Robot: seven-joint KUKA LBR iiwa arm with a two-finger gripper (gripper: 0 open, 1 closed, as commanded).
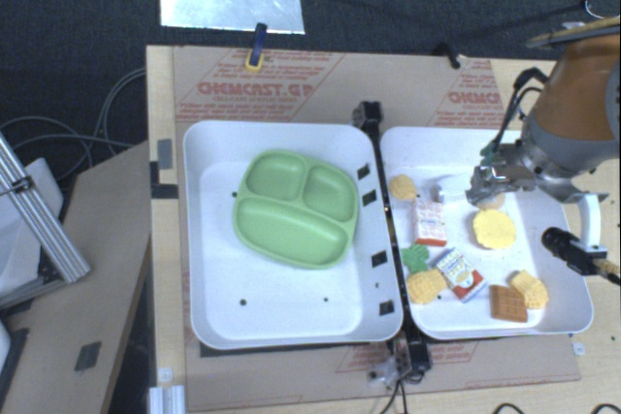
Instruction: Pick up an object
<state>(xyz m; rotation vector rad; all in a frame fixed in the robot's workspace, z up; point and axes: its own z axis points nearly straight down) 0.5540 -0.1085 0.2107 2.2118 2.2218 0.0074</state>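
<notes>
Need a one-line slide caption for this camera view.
Arm's pincer poised over right bin of toy foods, above yellow disc; green divided plate in left bin.

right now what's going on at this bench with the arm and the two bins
A grey arm with an orange band reaches in from the right, its claw low over the right bin, close to a round yellow piece. That bin holds small toy food items, such as a waffle-like square. The left bin holds a green divided plate. Nothing is visibly held yet.

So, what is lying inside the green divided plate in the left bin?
The green plate has three compartments, and all three show only bare green surface. It hides the bin floor directly beneath it, so whatever might lie under it cannot be seen.
</notes>
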